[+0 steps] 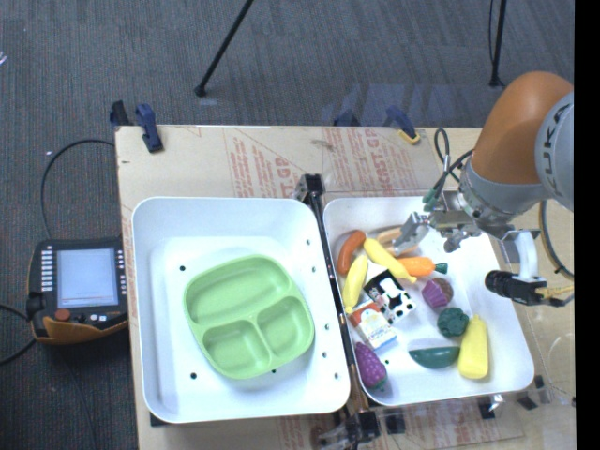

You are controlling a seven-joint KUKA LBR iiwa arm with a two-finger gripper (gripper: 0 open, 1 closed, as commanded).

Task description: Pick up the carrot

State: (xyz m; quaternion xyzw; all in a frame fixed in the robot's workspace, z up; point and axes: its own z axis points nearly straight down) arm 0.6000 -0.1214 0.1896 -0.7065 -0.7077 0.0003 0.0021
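Observation:
The carrot (418, 266), orange with a small green tip at its right end, lies in the right bin (514, 375) near its middle back, among other toy foods. My gripper (434, 236) hovers just above and behind the carrot. Its fingers are spread open, one silver fingertip (410, 233) to the left and the other to the right. Nothing sits between them. The carrot rests against a yellow banana (382, 254) on its left.
The right bin also holds a red sausage (351, 247), a second banana (356, 281), a cow-patterned box (391, 294), a purple piece (436, 293), broccoli (453, 322), corn (474, 347) and a purple eggplant (370, 366). A green divided plate (248, 315) sits in the left bin (150, 251).

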